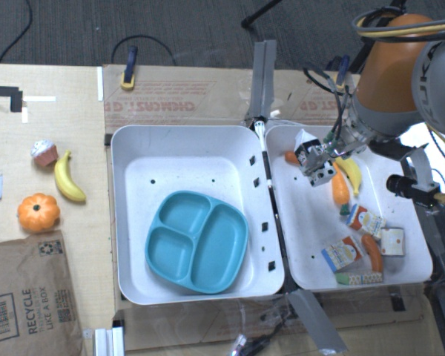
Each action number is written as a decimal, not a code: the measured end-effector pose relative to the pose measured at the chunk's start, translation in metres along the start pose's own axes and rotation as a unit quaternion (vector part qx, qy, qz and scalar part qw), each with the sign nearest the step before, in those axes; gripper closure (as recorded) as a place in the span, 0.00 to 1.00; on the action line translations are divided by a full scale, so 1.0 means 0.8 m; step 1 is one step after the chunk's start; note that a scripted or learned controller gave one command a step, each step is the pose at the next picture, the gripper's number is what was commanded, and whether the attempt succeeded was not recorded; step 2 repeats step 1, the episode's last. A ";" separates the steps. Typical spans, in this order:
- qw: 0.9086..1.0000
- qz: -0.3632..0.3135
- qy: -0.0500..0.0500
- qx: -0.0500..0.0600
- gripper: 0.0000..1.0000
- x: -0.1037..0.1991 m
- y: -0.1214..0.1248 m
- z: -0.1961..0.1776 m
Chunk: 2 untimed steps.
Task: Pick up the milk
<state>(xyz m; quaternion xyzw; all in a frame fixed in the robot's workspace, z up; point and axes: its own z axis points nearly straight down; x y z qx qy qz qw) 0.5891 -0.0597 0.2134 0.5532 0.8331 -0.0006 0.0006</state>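
Observation:
The gripper (317, 166) hangs over the upper left part of the right bin (304, 269), beside a yellow banana (351, 173) and an orange carrot (340, 189). A small blue, white and orange carton (339, 254), which looks like the milk, lies near the bin's front, well below the gripper and apart from it. A second small carton (366, 222) with red and white print lies between them. A white box (392, 241) rests by the right wall.
A blue divided plate (198, 242) lies in the left bin (133, 199). A red sausage-like toy (373, 253) and a green item (360, 278) sit near the cartons. On the bench at left are a banana (68, 178), a pumpkin (38, 213) and a cupcake (44, 153).

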 end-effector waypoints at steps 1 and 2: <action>1.000 0.023 0.000 0.000 1.00 -0.006 0.049 -0.043; 1.000 0.023 0.000 0.000 1.00 -0.006 0.049 -0.043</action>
